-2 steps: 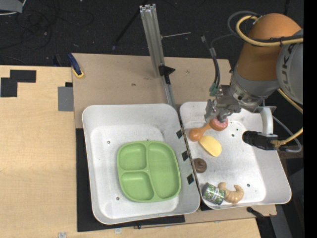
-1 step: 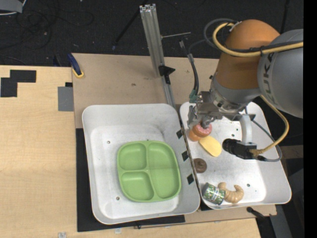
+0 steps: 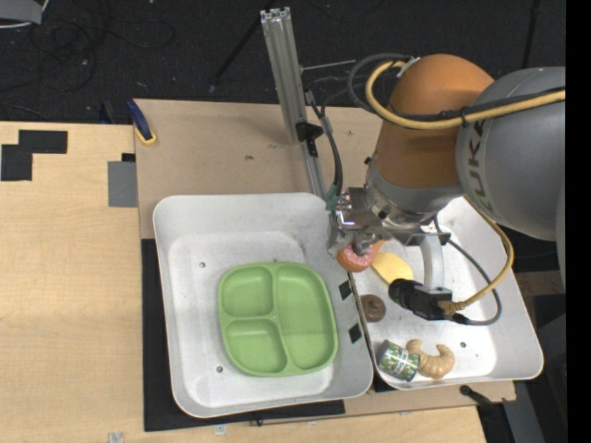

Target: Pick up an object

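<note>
Likely target from here is the pink donut: small, round, frosting-coloured, lying flat in the right bin against its left wall, touching the yellow piece on the side away from the green tray. The tool sits right on top of the donut, and the wrist hides the business end, so I cannot tell whether it is wide, narrow or gripping anything; not calling it a hold. To do this step well I'd want the approach centred on the donut and clear of the yellow piece and the bin wall, since a pad landing on either could push the donut aside. Lift straight up and slow, then check something actually hangs in the tool. Other options further from the green tray's near right corner: brown round piece just beside it, then the can and the croissant, which touch each other. The green tray itself sits in the left bin on the counter.
</note>
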`<action>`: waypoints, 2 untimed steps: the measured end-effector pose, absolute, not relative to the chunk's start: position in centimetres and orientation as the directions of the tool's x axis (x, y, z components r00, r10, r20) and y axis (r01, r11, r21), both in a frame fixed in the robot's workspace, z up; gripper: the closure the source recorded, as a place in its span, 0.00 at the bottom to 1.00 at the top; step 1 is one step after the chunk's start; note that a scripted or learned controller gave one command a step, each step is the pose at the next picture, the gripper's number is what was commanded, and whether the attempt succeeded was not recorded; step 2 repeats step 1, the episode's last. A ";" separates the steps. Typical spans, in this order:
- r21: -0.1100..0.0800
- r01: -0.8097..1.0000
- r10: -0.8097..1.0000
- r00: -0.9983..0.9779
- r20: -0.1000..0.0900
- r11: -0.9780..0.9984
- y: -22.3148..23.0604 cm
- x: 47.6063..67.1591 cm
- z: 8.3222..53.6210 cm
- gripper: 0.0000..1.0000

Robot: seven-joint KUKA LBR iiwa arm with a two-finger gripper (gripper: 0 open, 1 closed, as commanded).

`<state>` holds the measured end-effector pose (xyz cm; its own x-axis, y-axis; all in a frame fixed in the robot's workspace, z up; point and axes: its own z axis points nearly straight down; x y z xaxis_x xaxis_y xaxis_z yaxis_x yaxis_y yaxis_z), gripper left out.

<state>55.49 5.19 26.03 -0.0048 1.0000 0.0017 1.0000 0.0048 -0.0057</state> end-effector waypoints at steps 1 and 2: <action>-0.007 1.000 1.000 -0.004 0.001 0.004 9.5 53.6 23.7 1.00; -0.007 1.000 1.000 -0.004 0.001 0.004 9.5 53.6 23.7 1.00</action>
